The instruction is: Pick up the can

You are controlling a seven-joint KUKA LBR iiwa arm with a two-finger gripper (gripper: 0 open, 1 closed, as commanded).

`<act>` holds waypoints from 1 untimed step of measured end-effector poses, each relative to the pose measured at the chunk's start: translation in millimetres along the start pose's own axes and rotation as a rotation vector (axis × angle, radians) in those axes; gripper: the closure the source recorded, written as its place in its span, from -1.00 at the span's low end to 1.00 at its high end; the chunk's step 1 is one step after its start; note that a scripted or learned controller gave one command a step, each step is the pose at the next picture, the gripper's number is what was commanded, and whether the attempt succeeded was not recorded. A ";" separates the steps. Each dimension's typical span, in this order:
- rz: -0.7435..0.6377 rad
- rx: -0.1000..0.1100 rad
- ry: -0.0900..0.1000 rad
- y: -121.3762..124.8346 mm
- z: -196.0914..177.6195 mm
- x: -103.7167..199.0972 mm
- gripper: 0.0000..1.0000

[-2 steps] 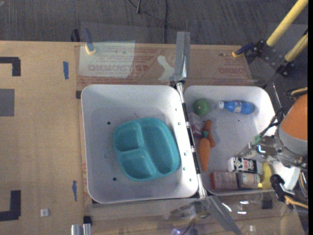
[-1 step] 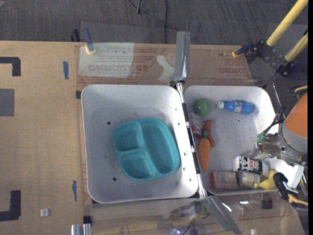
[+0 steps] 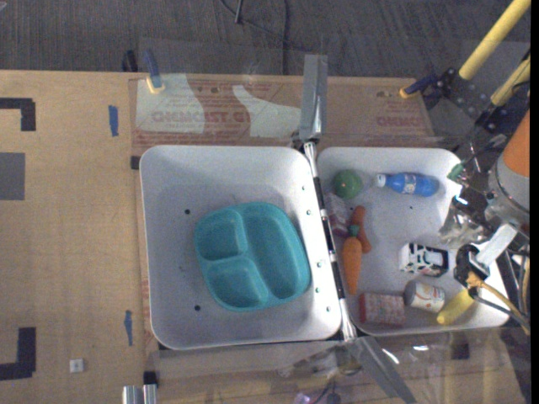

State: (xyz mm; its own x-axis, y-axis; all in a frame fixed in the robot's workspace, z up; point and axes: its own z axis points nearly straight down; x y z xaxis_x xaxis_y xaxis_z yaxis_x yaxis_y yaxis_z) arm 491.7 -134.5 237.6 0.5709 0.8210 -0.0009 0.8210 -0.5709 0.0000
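The can [image 3: 424, 294], pale with an orange mark, lies on its side near the front right of the right bin [image 3: 387, 160]. It rests between a pinkish box [image 3: 383, 308] and a yellow banana [image 3: 459, 307]. My gripper [image 3: 466, 224] hangs over the right bin's right edge, behind and to the right of the can and apart from it. Nothing shows in its grasp.
A black-and-white cow toy [image 3: 423, 259] sits just behind the can. A carrot [image 3: 352, 263], a red piece [image 3: 358, 218], a green ball [image 3: 346, 183] and a blue bottle [image 3: 408, 183] are also in the right bin. A teal divided plate [image 3: 251, 255] lies in the left bin [image 3: 168, 183].
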 end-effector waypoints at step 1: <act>0.000 0.000 0.000 -0.1 0.0 0.0 -1.00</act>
State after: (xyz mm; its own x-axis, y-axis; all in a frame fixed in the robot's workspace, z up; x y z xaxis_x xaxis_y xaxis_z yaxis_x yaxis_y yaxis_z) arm 491.6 -134.4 237.6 0.5709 0.8210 -0.0010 0.8210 -0.5709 -0.0005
